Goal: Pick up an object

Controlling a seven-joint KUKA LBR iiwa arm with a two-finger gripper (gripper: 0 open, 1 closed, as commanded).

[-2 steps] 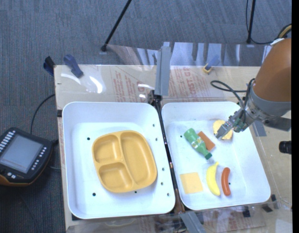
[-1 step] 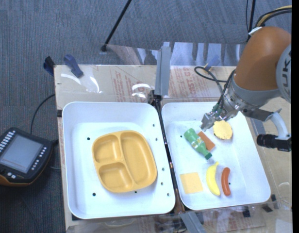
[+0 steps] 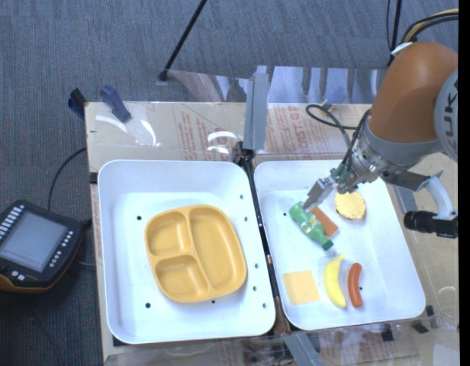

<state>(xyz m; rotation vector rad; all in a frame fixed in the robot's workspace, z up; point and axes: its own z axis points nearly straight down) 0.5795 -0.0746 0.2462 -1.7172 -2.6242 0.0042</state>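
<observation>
- The robot arm point(image 3: 418, 97) comes in from the right side, up near the top.
- It has a big round orange part, with a grey part under it.
- The arm bends down and to the left.
- Black and yellow wires run along it.
- The hand point(image 3: 320, 193) is at the end and points down and left.
- Its thin grey fingers point(image 3: 316, 197) are low and close together.

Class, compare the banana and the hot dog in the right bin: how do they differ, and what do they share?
The banana is yellow; the hot dog is orange-red. The banana is curved and thicker; the hot dog is straighter and slimmer. Both lie flat, side by side, lengthwise, near the front of the right bin.
</observation>
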